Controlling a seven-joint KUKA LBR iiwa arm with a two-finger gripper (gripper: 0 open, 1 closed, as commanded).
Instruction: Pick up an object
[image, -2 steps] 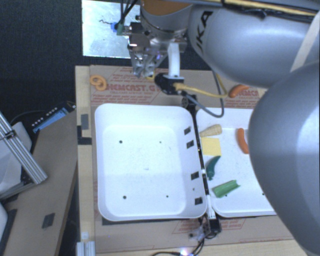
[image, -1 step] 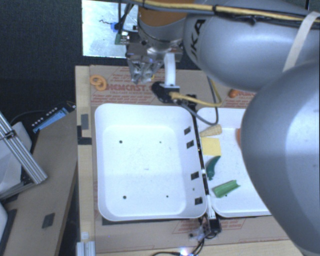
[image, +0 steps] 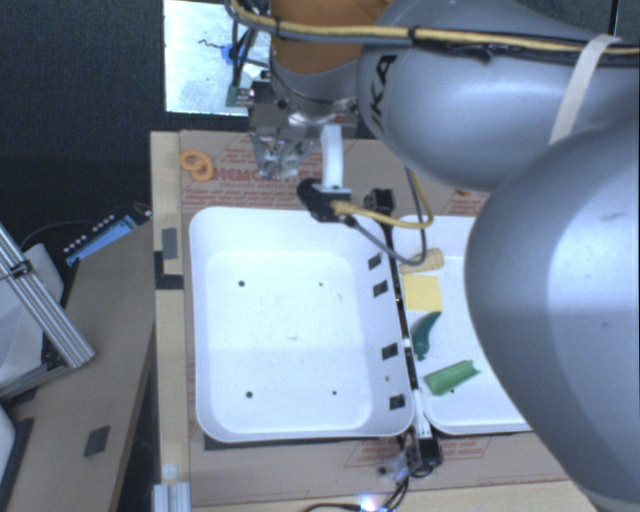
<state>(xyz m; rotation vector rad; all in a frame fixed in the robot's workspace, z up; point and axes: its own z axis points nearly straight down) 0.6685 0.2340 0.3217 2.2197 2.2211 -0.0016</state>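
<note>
My gripper (image: 274, 160) hangs over the cardboard just behind the far rim of the left bin (image: 212, 330), and nothing can be seen in it. In the right bin (image: 470, 415), along its left side, lie a yellow square block (image: 421, 293), a dark green curved piece (image: 424, 334), a light green piece (image: 452, 376) and a tan piece (image: 429, 261). The grey arm hides most of that bin. An orange ring (image: 197, 164) lies on the cardboard to the left of the gripper, outside the bins.
A black cable connector (image: 318, 198) with yellow and grey wires hangs from the wrist over the left bin's far right corner. Black clips line the divider (image: 392, 320) between the bins. A metal frame (image: 40, 320) stands off the bench at the left.
</note>
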